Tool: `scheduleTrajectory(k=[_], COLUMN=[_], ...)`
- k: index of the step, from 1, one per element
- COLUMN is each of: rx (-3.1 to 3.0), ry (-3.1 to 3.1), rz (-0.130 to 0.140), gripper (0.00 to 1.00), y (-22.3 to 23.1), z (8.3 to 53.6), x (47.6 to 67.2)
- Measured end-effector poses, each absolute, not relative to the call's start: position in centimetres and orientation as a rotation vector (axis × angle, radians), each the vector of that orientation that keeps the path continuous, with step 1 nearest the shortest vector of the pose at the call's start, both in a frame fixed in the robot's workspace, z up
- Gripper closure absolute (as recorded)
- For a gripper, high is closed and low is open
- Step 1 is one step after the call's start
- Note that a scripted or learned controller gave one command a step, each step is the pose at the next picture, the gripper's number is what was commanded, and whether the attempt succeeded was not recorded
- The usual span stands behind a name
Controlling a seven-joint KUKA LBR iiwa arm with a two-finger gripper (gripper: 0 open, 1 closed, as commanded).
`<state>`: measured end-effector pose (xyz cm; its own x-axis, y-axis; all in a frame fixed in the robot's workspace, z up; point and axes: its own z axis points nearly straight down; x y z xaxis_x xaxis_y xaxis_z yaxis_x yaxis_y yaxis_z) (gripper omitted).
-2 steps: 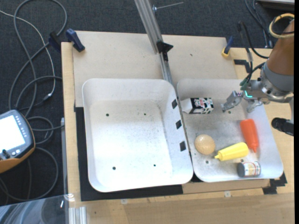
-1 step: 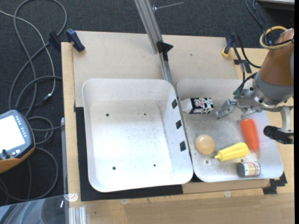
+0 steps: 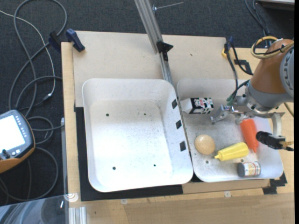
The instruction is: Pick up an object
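The right bin (image 3: 205, 172) holds several objects. A small black-and-white cow-print carton (image 3: 200, 105) lies at its back left. A tan round ball (image 3: 204, 144) sits near the middle, with a yellow squeeze bottle (image 3: 232, 151) lying to its right. An orange carrot-like piece (image 3: 250, 134) lies further right, and a small jar (image 3: 248, 169) rests at the front. My gripper (image 3: 218, 117) hangs low over the bin, just right of the carton and above the ball, with nothing visibly held in it. The orange-banded wrist (image 3: 268, 73) rises behind it.
The left bin (image 3: 93, 90) adjoins the right one, with black clips (image 3: 178, 124) on the shared wall. A slanted metal pole (image 3: 149, 20) stands at the back middle. Clamps and cables run along the bench's back edge, and a pendant (image 3: 11, 136) lies off the bench at left.
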<state>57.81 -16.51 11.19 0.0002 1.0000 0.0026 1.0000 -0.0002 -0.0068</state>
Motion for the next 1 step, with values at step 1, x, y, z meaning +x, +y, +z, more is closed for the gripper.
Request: scheduleTrajectory(k=[1], rx=[-2.217], ry=[-2.218], rz=[0.003], gripper=[0.00], y=[-16.43], z=[9.14], x=[57.77])
